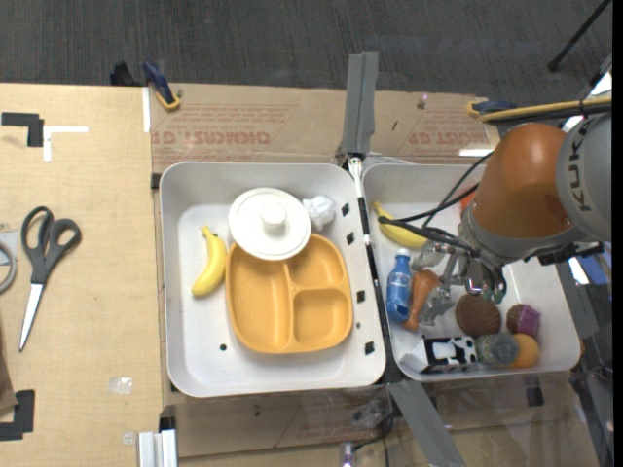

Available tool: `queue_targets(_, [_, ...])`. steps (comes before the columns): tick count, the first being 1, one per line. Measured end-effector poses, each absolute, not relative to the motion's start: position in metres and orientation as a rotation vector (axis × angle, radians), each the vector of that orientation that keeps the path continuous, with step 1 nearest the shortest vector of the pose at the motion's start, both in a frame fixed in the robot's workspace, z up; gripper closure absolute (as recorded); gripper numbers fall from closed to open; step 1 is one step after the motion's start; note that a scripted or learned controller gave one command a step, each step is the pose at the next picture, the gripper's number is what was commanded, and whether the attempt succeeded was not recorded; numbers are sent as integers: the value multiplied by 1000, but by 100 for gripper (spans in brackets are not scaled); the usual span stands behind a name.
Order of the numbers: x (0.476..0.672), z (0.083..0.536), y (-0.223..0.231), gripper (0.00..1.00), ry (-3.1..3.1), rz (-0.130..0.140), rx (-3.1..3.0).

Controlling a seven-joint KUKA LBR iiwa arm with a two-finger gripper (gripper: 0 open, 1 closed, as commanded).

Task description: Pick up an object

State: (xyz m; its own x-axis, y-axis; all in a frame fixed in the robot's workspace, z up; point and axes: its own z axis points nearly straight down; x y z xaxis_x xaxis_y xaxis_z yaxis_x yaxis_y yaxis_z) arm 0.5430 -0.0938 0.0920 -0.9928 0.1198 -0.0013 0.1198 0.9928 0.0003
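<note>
Beneath the arm (531, 188), gripper (458, 282) half hidden, banana (401, 232) partly covered.

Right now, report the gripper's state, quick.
Gripper: cannot be told; it is low in the right bin, over the carrot and the brown ball.

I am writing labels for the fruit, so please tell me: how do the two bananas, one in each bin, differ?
The left-bin banana lies fully in view beside the yellow divided tray; the right-bin banana is partly covered by cables and the arm. The left-bin banana runs nearly along the bin's length; the right-bin banana lies slanted near the dividing wall. Both are yellow and curved, and both rest on a bin floor.
</note>
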Motion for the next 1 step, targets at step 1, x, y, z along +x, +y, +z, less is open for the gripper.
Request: queue_targets(1, [534,92,-94,0,3117,0,392])
